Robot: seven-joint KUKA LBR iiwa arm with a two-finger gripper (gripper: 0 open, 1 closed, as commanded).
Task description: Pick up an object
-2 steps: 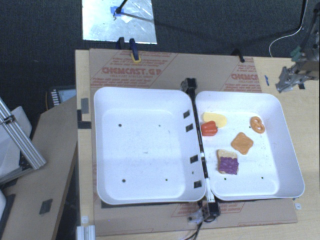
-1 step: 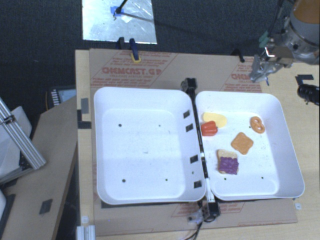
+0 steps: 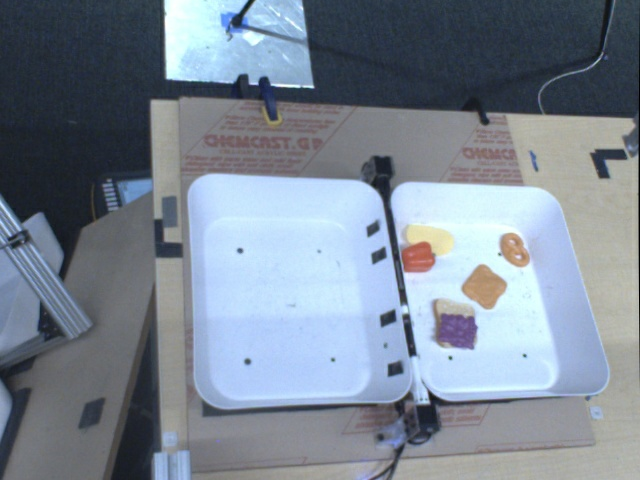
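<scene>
- A dark carpeted floor (image 3: 80, 68) is seen around the bench, with a thin white cable (image 3: 585, 63) trailing across it at upper right.
- The bench (image 3: 120, 268) is a pale wooden surface; a brown cardboard sheet (image 3: 330, 133) with red printed lettering is laid over it, under both bins.
- The left bin (image 3: 290, 298) is shallow, white, smooth plastic with rounded corners; a few small dark dots are marked on its floor.
- The right bin (image 3: 560, 318) is of the same make, touching the left bin along a shared edge where small black clips (image 3: 385, 286) are seen.
- A crinkled silver foil square (image 3: 237, 28) lies on the floor beyond the bench, with a dark rod crossing it.
- A metal rail (image 3: 40, 273) is cut off by the left edge.
- All task objects are found in the right bin: a purple-topped toast piece (image 3: 456, 324) near the shared edge, an orange square cracker-like piece (image 3: 484, 286) just beside it, a pale yellow oval piece (image 3: 430, 237), a red pepper-like piece (image 3: 418, 257) touching the yellow one, and a small orange pretzel (image 3: 515, 249) toward the far right.
- The objects appear to be toy foods; finer texture is too blurred to be made out.
- Arm and gripper: no state can be told from this view.
</scene>
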